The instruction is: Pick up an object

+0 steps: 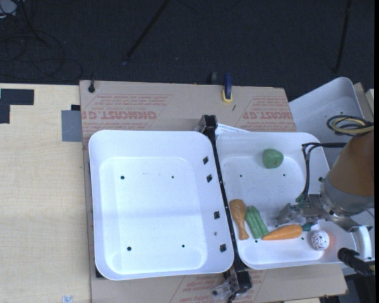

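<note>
Here, step in hand: the gripper hangs low in the right bin, just above the carrot; it should settle squarely over one item before closing.
Claw: I cannot tell its state.
Candidates: carrot at lower right of the frame, green pod-like piece and tan spoon-shaped piece touching, side by side, left of it.
Right bin, rest: green ball well apart at upper right; a white speckled ball by the near rim.
Left bin: bare white floor.
</note>
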{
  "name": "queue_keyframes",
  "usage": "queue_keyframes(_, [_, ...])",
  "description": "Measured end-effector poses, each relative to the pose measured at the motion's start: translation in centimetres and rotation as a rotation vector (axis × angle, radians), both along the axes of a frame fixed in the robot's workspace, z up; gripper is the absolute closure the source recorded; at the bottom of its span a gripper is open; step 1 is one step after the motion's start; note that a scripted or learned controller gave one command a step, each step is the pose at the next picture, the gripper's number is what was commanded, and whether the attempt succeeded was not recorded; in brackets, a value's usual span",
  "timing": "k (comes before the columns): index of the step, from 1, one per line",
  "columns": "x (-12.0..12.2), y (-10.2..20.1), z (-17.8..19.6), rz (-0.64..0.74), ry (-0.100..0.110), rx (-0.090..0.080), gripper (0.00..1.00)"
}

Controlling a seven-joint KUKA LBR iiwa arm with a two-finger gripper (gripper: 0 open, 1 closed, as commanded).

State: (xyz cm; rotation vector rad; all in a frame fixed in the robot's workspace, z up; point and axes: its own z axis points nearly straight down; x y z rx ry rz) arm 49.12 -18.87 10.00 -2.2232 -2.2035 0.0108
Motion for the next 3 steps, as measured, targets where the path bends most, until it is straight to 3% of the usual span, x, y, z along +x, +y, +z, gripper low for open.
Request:
queue_keyframes(1, [6.1, -0.2, 5.7, 0.011, -0.016, -0.005, 0.0])
queue_keyframes(2, [15.8, -2.6, 19.7, 0.013, -0.028, -0.01, 0.0])
queue_keyframes(3, [15.3, -2.4, 19.9, 0.015, -0.011, -0.005, 1.0])
